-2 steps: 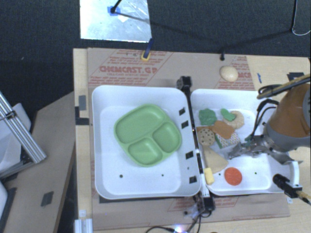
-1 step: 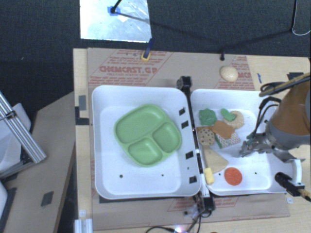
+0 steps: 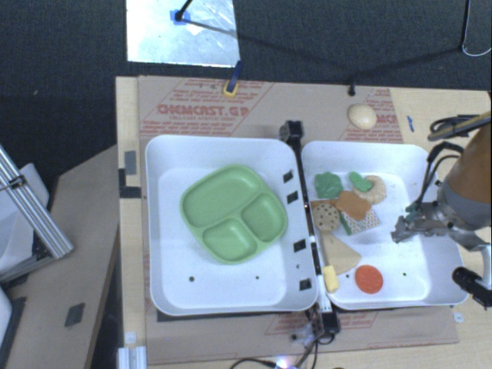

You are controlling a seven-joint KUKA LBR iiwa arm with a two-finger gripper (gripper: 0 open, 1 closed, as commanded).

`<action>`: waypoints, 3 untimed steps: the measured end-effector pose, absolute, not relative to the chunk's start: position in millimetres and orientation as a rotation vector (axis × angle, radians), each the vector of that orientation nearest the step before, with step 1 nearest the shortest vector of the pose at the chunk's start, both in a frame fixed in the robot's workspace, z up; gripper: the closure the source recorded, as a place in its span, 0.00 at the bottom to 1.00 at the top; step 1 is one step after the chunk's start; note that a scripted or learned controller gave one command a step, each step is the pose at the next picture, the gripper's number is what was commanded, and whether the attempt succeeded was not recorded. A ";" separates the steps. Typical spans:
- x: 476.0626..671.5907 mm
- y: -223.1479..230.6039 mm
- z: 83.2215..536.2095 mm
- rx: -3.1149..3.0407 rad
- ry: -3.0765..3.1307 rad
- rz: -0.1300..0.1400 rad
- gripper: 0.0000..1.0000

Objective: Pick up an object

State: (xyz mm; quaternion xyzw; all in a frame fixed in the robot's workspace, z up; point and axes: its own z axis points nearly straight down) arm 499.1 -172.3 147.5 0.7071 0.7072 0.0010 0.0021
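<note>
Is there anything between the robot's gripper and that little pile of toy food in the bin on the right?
Nothing visible. The gripper sits over the right bin, and bare white floor lies between it and the pile of toy food to its left.

right bin (image 3: 415,287): food pile (image 3: 350,202) crowded far-left | near-right floor lay open | left bin (image 3: 165,206): green tray (image 3: 234,214) filled the middle
</note>
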 end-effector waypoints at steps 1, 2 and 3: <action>497.6 -174.7 211.1 2.212 2.221 0.005 1.00; 498.8 -175.0 225.0 2.214 2.224 0.003 1.00; 523.7 -138.2 226.2 2.210 2.229 0.004 1.00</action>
